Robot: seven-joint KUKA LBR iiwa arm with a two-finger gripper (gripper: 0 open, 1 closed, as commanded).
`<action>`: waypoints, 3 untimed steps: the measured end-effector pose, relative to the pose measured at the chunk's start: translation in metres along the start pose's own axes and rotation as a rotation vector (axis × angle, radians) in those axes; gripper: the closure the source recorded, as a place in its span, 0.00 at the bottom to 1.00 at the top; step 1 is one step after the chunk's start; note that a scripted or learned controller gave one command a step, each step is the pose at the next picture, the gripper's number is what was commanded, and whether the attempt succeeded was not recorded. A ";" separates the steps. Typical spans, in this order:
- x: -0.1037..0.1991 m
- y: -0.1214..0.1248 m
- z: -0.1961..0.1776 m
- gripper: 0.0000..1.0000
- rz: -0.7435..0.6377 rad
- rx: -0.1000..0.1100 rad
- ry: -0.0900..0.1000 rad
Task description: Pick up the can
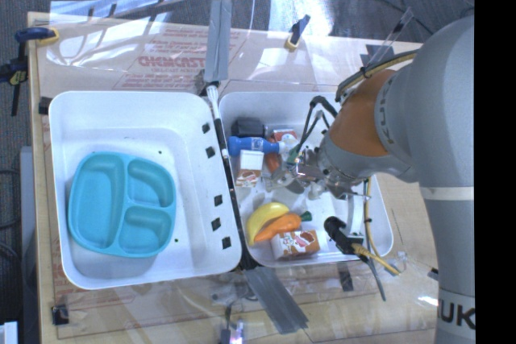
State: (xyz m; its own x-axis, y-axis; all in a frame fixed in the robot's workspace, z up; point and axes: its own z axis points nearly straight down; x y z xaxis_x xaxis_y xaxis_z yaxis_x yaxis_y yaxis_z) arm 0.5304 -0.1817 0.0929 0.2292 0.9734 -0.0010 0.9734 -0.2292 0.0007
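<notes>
I can read very little from my station. On the clear plastic sheet [173, 60] lying across the desk behind the two bins there is red lettering, seen reversed through the plastic and too faint for me to make out any word. On the arm [448, 173], low at the right, I read white letters "UK", cut off by the picture's edge. The small carton [297, 244] at the front of the right bin bears print too small to read.

Bench [121, 64] under two white bins [81, 113]
</notes>
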 end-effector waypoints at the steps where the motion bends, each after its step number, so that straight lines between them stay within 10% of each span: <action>1: 0.010 0.045 -0.081 0.00 -0.113 0.002 0.001; 2: -0.008 0.055 -0.003 0.00 -0.269 -0.006 -0.002; 3: -0.006 0.054 -0.010 1.00 -0.273 0.001 0.001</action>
State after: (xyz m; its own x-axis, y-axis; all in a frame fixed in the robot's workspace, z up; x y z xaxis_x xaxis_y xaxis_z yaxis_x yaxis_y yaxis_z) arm 0.5813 -0.1998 0.1030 -0.0418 0.9991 -0.0003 0.9991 0.0418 -0.0002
